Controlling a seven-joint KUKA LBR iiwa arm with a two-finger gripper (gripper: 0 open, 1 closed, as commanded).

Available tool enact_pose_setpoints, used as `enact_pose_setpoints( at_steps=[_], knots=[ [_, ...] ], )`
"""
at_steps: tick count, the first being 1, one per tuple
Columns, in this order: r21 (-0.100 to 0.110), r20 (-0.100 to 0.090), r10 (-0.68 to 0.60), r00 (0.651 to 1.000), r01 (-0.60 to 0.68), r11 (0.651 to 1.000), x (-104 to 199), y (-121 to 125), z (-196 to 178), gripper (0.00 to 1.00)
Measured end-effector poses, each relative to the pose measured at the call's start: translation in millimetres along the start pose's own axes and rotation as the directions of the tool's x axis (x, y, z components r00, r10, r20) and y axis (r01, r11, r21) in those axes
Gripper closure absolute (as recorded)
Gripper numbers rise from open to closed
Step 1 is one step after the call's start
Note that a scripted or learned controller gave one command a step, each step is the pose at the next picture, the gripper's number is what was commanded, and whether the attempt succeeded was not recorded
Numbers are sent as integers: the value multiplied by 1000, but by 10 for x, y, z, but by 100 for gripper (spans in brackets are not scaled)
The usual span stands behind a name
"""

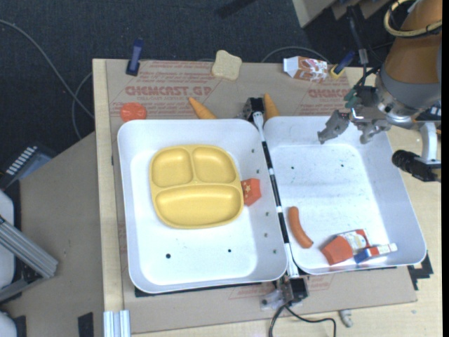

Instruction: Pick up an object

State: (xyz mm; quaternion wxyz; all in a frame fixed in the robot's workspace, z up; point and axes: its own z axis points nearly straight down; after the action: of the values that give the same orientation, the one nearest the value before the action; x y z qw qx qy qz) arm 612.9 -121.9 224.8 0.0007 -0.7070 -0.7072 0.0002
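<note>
End effector (349, 126) hangs over the far edge of the right bin (330, 181), with its two fingers spread apart and nothing between them. Near the front of this bin lies an orange sausage (300, 227), and just right of it a red and white package (348, 246) with a blue tip. The left bin (144, 248) carries a yellow divided plate (196, 186), and a small red piece (251, 190) touches its right side. On the table (175, 86) behind lie a carrot (200, 108) and a bread slice (226, 64)
</note>
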Motion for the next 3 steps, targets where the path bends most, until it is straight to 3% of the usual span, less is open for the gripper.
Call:
enact_pose_setpoints(
  at_steps=[1, 2, 3],
  knots=[
    [1, 0, -1, 1000, 1, 1000, 232, 387, 647, 0],
    [1, 0, 2, 1000, -2, 1000, -22, -340, 1411, 0],
    [-2, 2, -1, 1000, 1, 1000, -163, 425, 1396, 0]
  ],
)
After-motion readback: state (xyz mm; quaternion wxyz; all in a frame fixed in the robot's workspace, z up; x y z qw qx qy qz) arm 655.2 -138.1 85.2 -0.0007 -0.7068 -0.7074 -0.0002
